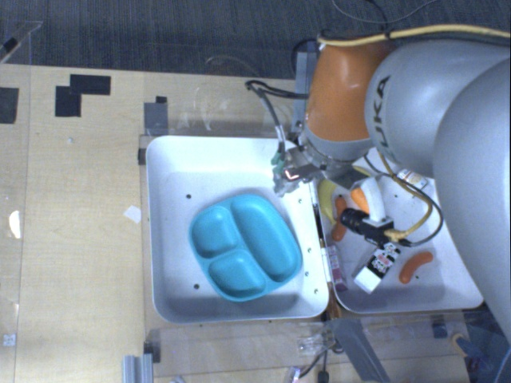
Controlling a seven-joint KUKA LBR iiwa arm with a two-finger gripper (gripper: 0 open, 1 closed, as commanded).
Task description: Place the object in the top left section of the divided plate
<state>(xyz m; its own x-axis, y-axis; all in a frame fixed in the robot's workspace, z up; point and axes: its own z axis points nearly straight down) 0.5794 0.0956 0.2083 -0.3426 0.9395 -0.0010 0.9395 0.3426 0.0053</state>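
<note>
Open bin floor (180,178) surrounds the divided plate (245,246).

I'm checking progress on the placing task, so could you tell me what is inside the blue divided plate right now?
The blue divided plate in the left bin shows bare blue in all three sections, with nothing visibly lying in them. No part of it is covered; the arm hangs over the right bin.

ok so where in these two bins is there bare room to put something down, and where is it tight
In the left bin, bare floor lies between the back wall and the blue divided plate, and along the left wall beside it. The plate's three sections are bare too. The right bin is crowded: the arm overhangs it, with an orange piece, a sausage-like piece and a small box.
</note>
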